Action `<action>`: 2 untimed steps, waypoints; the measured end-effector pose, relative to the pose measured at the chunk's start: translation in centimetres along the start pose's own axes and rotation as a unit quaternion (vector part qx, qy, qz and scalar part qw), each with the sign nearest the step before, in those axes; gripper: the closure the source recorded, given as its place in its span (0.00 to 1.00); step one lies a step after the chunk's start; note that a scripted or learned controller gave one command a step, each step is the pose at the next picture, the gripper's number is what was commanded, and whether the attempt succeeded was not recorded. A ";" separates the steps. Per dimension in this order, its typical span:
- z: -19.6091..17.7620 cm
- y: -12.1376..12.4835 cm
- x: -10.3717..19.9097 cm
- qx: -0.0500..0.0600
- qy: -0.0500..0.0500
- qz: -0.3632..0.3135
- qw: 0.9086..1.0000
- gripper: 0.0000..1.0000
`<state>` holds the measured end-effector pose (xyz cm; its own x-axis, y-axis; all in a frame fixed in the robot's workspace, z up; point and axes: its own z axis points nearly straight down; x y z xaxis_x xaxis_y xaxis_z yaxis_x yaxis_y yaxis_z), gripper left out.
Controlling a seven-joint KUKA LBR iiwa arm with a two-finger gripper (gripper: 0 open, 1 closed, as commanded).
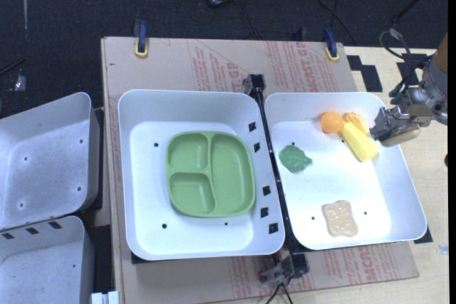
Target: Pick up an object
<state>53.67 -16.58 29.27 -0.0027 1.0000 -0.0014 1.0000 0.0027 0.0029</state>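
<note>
Right bin far edge: gripper (grip state unclear) nears yellow block; approach step, descend next.

Red print on the cardboard sheet under the bins is illegible.

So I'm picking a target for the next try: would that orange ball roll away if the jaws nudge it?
Probably. The orange ball looks round and smooth, so a nudge may send it rolling on the bin's flat floor. The yellow block touching it might stop it on that side. It likely slips unless it is gripped across its middle.
</note>
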 end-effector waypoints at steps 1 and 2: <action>1.7 0.7 4.4 0.002 0.001 -0.002 1.000 1.00; 1.6 2.3 9.9 0.001 0.001 -0.002 1.000 1.00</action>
<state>55.98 -6.69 27.62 -0.0068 1.0000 -0.0003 1.0000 0.0068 0.0012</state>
